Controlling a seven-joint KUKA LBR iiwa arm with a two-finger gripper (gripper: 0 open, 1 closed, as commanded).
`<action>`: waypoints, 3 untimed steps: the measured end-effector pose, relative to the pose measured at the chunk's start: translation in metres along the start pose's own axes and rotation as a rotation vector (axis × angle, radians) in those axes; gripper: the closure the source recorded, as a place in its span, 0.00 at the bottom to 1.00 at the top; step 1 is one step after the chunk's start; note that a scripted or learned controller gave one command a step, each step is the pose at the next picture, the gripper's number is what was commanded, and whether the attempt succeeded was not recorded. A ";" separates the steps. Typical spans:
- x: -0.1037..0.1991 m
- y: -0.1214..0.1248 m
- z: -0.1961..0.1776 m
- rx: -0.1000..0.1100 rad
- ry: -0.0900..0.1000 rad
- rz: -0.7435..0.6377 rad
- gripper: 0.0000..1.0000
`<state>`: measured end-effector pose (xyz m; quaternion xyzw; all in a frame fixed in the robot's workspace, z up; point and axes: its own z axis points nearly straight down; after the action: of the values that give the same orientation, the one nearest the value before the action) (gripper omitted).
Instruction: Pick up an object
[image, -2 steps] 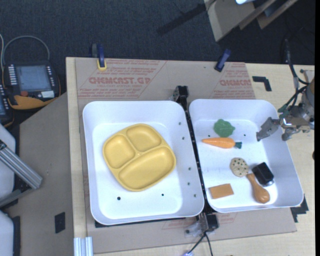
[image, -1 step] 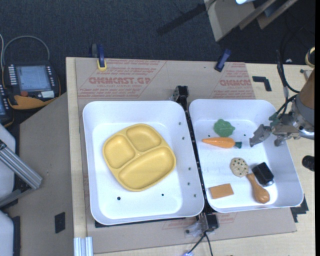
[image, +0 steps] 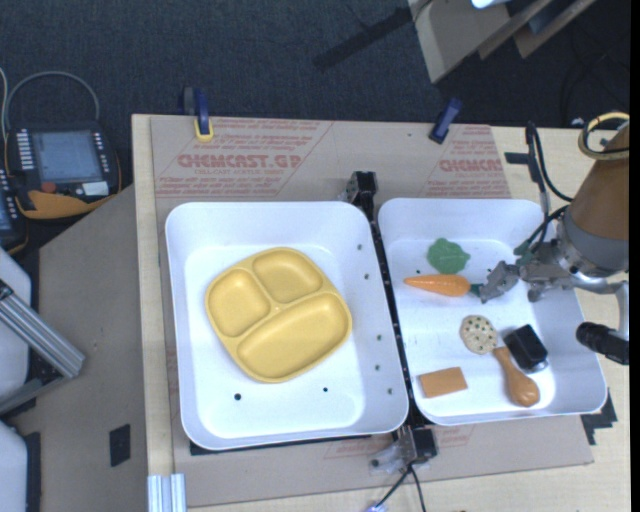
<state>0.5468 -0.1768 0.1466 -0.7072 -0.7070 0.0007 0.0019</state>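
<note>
Where the grey fingers of the gripper (image: 505, 281) reach into the right-hand bin (image: 590, 385), the jaws stand apart with nothing between them, tips hanging just right of the carrot's blunt end.

Item, carrot (image: 437, 286): one, orange, lying flat and level across the bin's upper middle, tip toward the frame's left. Nearest candidate for the pick.
Item, green leafy toy (image: 448, 256): one, just above the carrot, close to touching it.
Item, wooden-handled brush or spoon (image: 497, 357): one, speckled round head at upper left, brown handle running to lower right.
Item, black block (image: 526, 349): one, lying against or on that handle; which, I cannot tell.
Item, orange rectangular slab (image: 442, 382): one, flat, lower middle of the bin, apart from the rest.
Item, yellow divided plate (image: 278, 314): one, three compartments, alone in the left-hand bin (image: 190, 300).
Item, white bins: two, side by side on a board.
Item, arm (image: 600, 215): one, entering at the frame's right edge.

Risks, as judged: the fingers sit off the carrot's end rather than astride it, so a closing there would likely pinch air or nudge the carrot leftward. The carrot is rounded and tapered and may roll or squirt out of a shallow grip. The green toy crowds it from above, so a finger coming down on that side could land on the toy instead.
</note>
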 end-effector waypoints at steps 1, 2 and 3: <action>-0.001 0.001 -0.011 -0.004 -0.001 0.000 1.00; 0.001 0.002 -0.052 -0.007 -0.003 0.000 1.00; 0.000 0.004 -0.071 -0.010 -0.003 0.000 1.00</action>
<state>0.5507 -0.1768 0.2178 -0.7072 -0.7070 -0.0016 -0.0029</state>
